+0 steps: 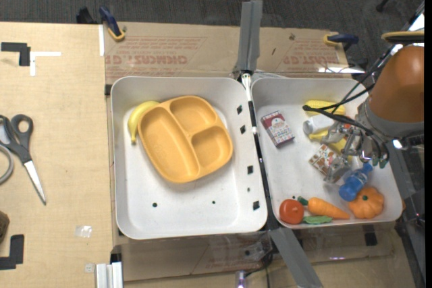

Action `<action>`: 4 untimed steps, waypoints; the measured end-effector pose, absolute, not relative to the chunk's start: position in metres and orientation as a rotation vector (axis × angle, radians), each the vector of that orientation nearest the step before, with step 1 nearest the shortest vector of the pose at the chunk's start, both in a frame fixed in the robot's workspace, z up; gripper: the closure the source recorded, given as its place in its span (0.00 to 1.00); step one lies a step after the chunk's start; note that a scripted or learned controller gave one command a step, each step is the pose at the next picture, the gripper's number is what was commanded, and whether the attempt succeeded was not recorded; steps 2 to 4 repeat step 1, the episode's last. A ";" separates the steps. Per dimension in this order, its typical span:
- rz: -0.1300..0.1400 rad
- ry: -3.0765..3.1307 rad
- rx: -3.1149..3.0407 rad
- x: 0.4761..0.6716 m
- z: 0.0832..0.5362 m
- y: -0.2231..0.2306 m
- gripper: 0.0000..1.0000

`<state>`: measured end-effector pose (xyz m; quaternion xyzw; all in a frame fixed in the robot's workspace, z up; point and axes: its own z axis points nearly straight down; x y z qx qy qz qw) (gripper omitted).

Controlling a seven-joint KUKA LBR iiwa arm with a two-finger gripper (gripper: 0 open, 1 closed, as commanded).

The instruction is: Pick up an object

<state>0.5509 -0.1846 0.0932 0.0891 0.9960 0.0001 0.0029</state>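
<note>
The right bin [290, 175] holds several small objects. A red and white carton [277, 128] lies at its left. A yellow item [322, 106] and a white cylinder [314, 125] sit at the back. A crinkled snack packet [324, 162] lies mid-bin, with a blue bottle [352, 186] and an orange pumpkin [368, 204] to its right. A carrot [328, 208] and a red tomato [291, 211] rest along the front wall. My gripper [352, 145] hangs low over the bin's right side, just above the packet and the blue bottle. Cables and the wrist hide its tip.
The left bin [123, 172] carries a yellow divided plate [183, 138] with a banana [138, 117] against its left rim. A grey divider [250, 44] runs between the bins. Scissors [23, 152] lie on the wooden bench at far left.
</note>
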 end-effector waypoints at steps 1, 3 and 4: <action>0.001 3.103 0.459 0.586 0.093 -0.144 0.00; 0.001 3.103 0.459 0.586 0.093 -0.144 0.00; 0.001 3.103 0.459 0.586 0.093 -0.144 0.00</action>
